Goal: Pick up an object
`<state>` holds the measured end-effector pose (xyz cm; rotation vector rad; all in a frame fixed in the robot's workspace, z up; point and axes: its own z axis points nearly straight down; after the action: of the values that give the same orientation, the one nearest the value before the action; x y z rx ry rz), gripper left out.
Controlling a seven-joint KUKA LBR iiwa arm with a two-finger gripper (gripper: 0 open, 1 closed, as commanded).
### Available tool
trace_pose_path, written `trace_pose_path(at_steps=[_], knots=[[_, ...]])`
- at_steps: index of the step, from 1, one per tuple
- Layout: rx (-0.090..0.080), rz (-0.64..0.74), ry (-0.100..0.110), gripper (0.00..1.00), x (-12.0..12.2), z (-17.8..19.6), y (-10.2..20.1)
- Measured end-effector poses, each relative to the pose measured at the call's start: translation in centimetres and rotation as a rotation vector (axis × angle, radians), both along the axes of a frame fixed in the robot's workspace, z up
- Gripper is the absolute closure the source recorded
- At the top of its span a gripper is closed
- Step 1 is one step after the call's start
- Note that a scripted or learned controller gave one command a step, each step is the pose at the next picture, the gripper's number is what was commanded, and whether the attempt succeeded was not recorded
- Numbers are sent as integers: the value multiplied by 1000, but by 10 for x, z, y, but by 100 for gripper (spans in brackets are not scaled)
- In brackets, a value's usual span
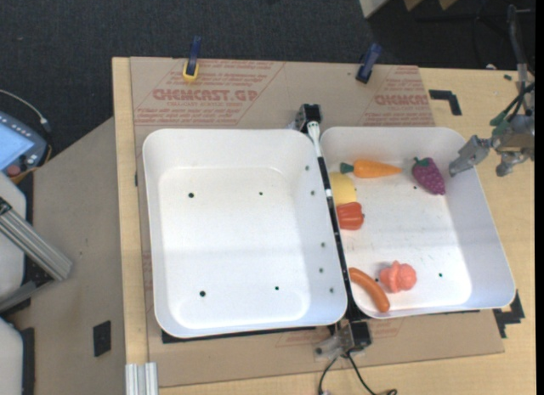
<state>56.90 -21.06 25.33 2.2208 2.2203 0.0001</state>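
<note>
In the right bin (476, 240), the carrot (376, 168) lies flat, leaf end pointing left. Cardboard (280, 87) reads "CHEMCAST GP". The tool (476, 154) sits at the bin's edge; grip unclear.

**Arm cut off at the frame's right edge**

The gripper (476, 154) hangs by the right bin's (476, 240) far right rim, its finger gap too small to judge. Right of that bin, the arm runs out of frame. The yellow toy (342, 187) sits partly hidden at the bin's left wall.
</note>
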Motion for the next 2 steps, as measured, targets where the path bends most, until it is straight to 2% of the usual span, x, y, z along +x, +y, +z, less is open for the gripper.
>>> trace_pose_path(at_steps=[1, 2], knots=[[-9, -3, -20, 0, -63, 184, -16], [-4, 1, -6, 100, -61, 184, -14]])
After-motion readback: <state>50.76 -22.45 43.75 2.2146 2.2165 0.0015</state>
